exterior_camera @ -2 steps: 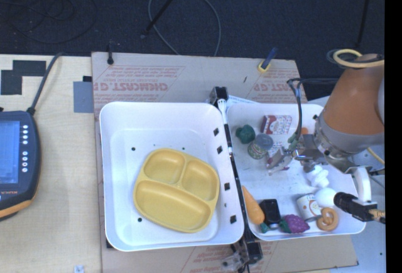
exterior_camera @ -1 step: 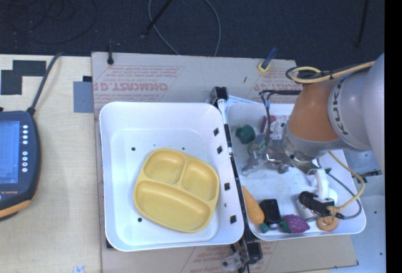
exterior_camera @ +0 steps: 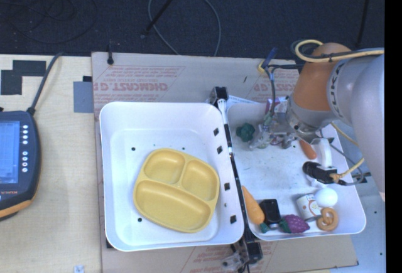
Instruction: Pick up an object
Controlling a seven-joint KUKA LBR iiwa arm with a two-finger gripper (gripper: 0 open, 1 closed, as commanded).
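The gripper hung low near the right bin's back edge, just beside a small dark green toy; its grip state could not be told. The toy lay by the bin's left wall. It looked light, rounded and probably soft, so pinching across its middle seemed best. A yellow divided plate lay in the left bin.

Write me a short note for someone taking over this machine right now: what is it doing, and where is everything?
Claw: low in the right white bin, near a small dark green toy; grip cannot be judged.
Things: orange carrot, purple grape bunch, white egg and tan pretzel ring lie along that bin's near side. A yellow divided plate sits in the left bin.
Done: nothing visibly lifted.
Left: pick an object.
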